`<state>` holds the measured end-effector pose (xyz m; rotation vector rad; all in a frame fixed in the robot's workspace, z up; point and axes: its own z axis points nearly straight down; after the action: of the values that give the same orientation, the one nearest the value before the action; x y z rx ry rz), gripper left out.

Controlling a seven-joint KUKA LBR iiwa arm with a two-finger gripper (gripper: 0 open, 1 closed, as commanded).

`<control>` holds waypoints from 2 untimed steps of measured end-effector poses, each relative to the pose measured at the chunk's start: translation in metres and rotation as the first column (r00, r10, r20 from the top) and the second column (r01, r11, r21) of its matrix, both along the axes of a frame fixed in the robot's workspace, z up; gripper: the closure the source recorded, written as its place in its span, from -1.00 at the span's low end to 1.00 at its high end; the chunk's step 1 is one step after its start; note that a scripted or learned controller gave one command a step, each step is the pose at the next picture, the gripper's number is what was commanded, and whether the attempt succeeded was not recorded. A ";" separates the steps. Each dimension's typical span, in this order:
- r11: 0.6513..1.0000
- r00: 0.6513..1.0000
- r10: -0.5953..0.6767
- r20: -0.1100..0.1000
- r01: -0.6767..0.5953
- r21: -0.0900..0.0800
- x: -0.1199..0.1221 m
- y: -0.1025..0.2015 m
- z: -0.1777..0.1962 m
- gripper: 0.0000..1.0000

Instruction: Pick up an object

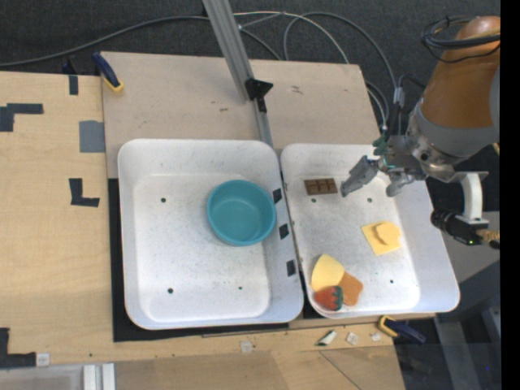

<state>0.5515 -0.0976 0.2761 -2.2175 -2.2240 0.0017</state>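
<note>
The arm (459,96), grey with its orange section, is the largest thing in view; it reaches in over the far right part of the right bin (422,295), which serves here as the landmark. The left bin (146,234) sits just beside the right bin and touches it along their shared edge; a teal bowl (240,211) stands upright in it, toward the side nearest the right bin.

Inside the right bin lie the smaller things. Near its front left corner, a yellow wedge (327,270) leans against an orange piece (351,287) and a red, strawberry-like piece (328,298), all three touching. A yellow block (382,237) rests alone near the bin's middle right. A small brown chocolate bar (320,187) lies flat near the bin's far left, its long axis running across the bin, left to right.

The gripper (376,179) hangs over the far half of the right bin, its two fingers spread apart with nothing between them. The chocolate bar lies just beside the left fingertip, further left; the yellow block lies nearer the front edge, below the gripper. By my judgement either is the closest candidate, and the move turns on shifting left for the bar or forward for the block.
</note>
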 end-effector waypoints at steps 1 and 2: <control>1.000 1.000 0.000 0.000 0.000 0.000 0.000 0.000 0.000 -1.00; 1.000 1.000 -0.002 -0.004 0.002 0.000 -0.004 -0.002 -0.044 -1.00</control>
<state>0.5478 -0.0995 0.2322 -2.2174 -2.2204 0.0067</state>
